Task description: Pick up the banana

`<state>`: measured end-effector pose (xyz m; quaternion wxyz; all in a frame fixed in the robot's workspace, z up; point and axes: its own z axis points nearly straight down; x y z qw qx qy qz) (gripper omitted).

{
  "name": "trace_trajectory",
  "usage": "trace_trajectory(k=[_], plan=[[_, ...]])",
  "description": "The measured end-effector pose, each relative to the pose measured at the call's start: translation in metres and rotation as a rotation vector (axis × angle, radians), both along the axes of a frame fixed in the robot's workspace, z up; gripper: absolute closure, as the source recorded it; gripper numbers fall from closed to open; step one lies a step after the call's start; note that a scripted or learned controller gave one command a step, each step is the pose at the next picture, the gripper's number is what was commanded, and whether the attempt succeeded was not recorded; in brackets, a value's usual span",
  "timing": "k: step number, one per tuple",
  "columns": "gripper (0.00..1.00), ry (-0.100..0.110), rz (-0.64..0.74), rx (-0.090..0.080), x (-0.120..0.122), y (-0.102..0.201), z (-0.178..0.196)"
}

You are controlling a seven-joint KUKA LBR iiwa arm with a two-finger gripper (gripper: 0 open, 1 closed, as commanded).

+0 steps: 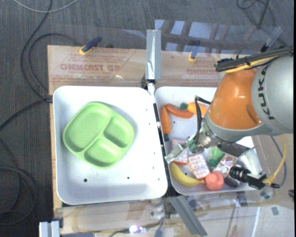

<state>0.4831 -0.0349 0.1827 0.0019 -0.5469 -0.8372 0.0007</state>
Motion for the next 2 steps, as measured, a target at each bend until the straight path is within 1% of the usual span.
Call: trace_trajectory(k=[1,2], plan=[[0.0,-0.005,0.091,-0.003,0.078,0.009,0.2],[0.0,-0.002,0.241,-0.001,0.023,0.06,0.118]])
